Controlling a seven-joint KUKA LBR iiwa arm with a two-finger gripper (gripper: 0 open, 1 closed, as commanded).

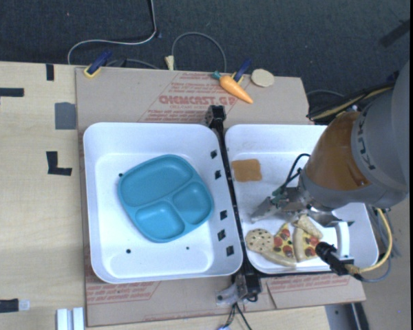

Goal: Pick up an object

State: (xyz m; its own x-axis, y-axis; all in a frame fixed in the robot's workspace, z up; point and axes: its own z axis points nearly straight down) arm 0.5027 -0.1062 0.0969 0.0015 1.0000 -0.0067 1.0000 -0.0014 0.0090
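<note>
Gripper (263, 210) low in right bin (275, 135), at 9 o'clock of wrist; cannot tell its state. Pizza slices (294, 243) and cookie (258, 238) just below it at 5 o'clock. Brown cracker (246, 170) at 12 o'clock. Blue divided plate (166, 196) in left bin (100, 184).

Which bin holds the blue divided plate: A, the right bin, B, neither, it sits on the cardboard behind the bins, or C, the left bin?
C: the blue divided plate lies flat inside the left bin, while the right bin holds the pizza slices, a cookie and a brown square.
</note>
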